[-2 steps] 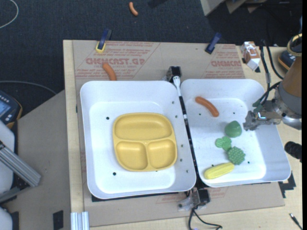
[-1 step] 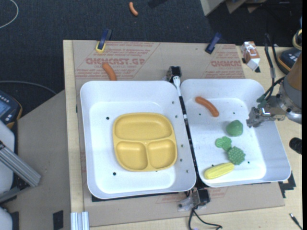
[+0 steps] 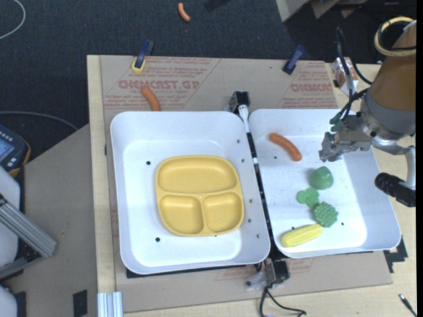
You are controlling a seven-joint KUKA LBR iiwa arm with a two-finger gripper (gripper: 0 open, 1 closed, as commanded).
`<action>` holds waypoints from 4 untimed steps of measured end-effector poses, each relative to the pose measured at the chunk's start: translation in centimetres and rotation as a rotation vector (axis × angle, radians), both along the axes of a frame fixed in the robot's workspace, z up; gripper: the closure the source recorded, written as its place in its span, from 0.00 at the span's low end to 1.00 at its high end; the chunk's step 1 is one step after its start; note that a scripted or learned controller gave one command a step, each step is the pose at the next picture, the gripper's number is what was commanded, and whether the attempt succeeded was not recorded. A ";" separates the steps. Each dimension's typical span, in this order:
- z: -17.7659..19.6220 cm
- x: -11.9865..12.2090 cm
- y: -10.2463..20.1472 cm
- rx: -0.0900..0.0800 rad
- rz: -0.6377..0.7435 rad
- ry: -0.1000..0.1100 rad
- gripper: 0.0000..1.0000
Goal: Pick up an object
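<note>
**Ana:** Gripper [image 3: 334,149] first. It hangs over the right bin [image 3: 370,240], near that bin's far right part, with the grey arm [image 3: 390,104] reaching in from the right. Nothing sits between its tips, and from this slanted angle I cannot tell whether it is spread or closed.

**Ben:** What lies nearest to it?

**Ana:** A green ball [image 3: 322,177] just below and a little left of it. A sausage [image 3: 285,146] lies to its left, near the bin's far edge. Further toward the front sit two more green pieces, a small one [image 3: 307,196] and a knobbly one [image 3: 325,214], close together and perhaps touching. A corn cob [image 3: 301,235] lies by the front wall.

**Ben:** So which one to go for?

**Ana:** I would judge the ball, being the closest. Centre over it before dropping, because a round shape can squirt out if caught off-centre. The sausage is the safer second choice: it lies alone, so close across its narrow width.

**Ben:** And the pair of green pieces?

**Ana:** Riskier, since a tip could land on the neighbour and push both aside.

**Ben:** The left bin [image 3: 132,197]?

**Ana:** It holds a yellow tray [image 3: 198,195], wide and flat, a poor fit for two fingers. Another sausage [image 3: 151,98] lies on the board behind it, well apart.
</note>
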State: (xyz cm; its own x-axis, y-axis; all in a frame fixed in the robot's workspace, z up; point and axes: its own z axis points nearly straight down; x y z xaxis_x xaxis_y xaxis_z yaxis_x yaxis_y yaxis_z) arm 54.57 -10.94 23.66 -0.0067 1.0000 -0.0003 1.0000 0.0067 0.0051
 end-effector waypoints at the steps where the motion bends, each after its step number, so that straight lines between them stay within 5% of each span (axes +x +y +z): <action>1: -0.2 1.9 4.5 0.001 -0.001 0.002 1.00; 3: -0.7 8.9 12.6 0.001 -0.002 0.000 1.00; 4: -1.3 6.9 11.6 0.000 -0.008 0.009 1.00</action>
